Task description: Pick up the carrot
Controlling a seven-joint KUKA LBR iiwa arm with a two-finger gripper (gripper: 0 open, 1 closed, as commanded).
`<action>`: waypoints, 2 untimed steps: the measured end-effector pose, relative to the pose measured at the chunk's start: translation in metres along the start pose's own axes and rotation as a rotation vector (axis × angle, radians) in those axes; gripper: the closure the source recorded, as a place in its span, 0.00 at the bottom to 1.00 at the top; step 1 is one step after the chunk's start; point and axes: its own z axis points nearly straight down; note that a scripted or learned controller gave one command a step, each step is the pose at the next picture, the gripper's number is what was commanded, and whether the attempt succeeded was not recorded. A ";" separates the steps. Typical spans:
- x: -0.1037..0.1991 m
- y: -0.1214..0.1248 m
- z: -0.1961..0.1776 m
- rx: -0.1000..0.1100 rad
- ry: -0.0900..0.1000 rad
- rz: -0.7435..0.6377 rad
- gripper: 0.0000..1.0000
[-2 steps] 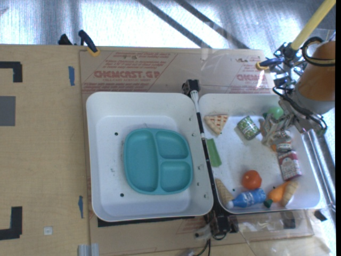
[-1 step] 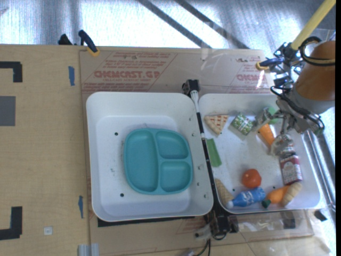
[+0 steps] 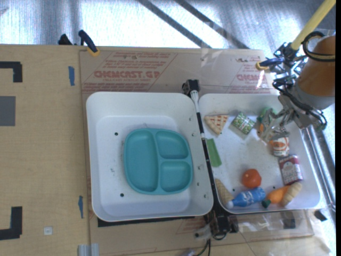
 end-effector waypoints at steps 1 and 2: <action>-0.037 0.076 -0.075 0.001 0.007 0.030 1.00; 0.035 0.057 0.004 -0.002 0.015 -0.241 1.00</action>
